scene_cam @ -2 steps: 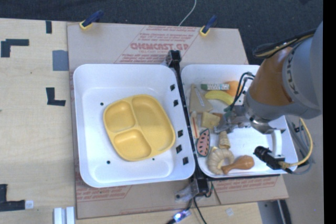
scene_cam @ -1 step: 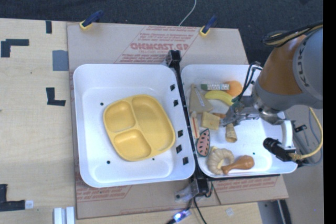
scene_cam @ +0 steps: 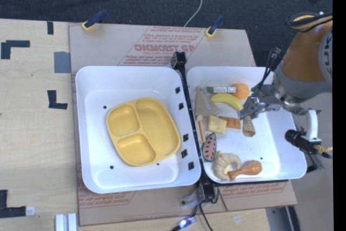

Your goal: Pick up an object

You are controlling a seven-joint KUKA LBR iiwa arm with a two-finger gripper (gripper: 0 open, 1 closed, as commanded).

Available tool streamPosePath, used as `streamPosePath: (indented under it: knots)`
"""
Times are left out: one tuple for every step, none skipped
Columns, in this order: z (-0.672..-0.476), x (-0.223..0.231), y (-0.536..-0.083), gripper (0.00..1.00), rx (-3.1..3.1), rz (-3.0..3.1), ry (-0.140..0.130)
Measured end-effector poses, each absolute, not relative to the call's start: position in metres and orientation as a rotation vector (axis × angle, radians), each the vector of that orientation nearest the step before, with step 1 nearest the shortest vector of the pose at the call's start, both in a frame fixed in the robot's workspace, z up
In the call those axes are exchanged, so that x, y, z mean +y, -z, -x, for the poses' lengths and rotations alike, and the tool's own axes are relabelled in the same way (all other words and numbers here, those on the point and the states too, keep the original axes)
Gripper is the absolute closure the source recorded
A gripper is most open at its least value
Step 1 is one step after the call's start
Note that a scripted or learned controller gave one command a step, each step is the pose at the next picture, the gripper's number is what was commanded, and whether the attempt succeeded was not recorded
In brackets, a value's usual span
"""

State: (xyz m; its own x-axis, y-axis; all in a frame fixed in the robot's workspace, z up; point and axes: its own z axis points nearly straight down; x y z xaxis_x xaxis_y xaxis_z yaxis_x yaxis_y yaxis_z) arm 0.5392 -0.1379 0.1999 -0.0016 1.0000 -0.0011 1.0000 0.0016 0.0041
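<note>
Toy food [scene_cam: 227,127] in right bin [scene_cam: 281,162], yellow tray [scene_cam: 142,131] in left bin [scene_cam: 89,116]

Arm [scene_cam: 305,57] enters from the right edge, grey body with orange band above the wrist. Wrist angled down and leftward. Gripper [scene_cam: 250,110] sits low, right of centre, pointing left (dark, small in frame, detail hard to resolve).

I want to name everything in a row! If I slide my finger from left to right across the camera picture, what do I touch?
Yellow plastic plate with three compartments → red watermelon slice toy → yellow toy banana → brown toy drumstick → grey robot arm with orange band.
</note>
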Motion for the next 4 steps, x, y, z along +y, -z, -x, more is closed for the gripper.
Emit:
streamPosePath:
  knots:
    - [-0.54,-0.137,-0.226,1.0,2.223,-2.219,-0.001]
    - [-0.558,-0.092,-0.218,1.0,2.228,-2.217,0.001]
    - [-0.583,-0.047,-0.211,1.0,2.23,-2.215,0.0]
    - [-0.618,-0.004,-0.226,1.0,2.229,-2.214,-0.003]
